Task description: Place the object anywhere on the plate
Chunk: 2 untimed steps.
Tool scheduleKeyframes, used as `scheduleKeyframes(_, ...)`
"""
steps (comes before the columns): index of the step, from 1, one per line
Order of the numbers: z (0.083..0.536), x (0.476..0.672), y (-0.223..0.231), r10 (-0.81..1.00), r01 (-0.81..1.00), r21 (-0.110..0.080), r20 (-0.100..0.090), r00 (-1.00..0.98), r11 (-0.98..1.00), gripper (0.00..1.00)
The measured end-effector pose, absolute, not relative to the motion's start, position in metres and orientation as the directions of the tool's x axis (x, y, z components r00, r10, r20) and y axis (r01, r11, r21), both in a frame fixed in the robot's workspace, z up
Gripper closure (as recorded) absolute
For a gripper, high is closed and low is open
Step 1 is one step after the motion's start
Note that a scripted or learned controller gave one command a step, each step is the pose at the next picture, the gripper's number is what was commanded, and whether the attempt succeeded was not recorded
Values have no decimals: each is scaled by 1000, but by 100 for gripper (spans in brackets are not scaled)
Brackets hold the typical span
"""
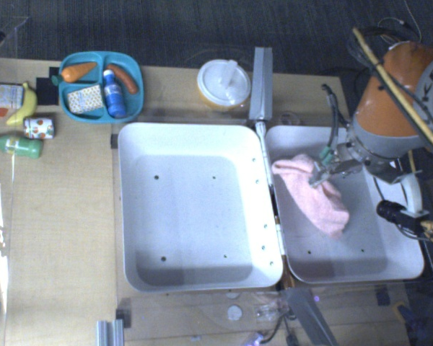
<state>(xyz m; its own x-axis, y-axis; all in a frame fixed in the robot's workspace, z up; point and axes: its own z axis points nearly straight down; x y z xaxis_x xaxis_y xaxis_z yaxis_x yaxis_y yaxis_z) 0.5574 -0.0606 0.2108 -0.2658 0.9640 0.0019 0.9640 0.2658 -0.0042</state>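
A pink cloth (314,197) lies crumpled in the right white bin (361,262), reaching from the bin's left wall toward its middle. My gripper (323,173) hangs low over the cloth's upper part and seems to touch it. The arm, with its orange band (397,107), comes in from the right. The blue divided plate (133,85) stands on the bench at the back left, beyond the left bin. It holds a toy carrot (79,71), a blue bottle (113,94), a sausage and a cracker.
The left white bin (195,207) sits between the cloth and the plate. A white lidded cup (224,83) stands behind the bins. A banana (25,105), a small can (38,127) and a green bottle (14,145) lie left of the plate.
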Motion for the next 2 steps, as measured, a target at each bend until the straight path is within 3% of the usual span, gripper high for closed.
scheduleKeyframes(1, 220, 559, -60, 962, 962, -3, 1, -272, 272, 100)
scheduleKeyframes(2, 213, 579, -8, 780, 780, 1, 0, -626, 626, 100)
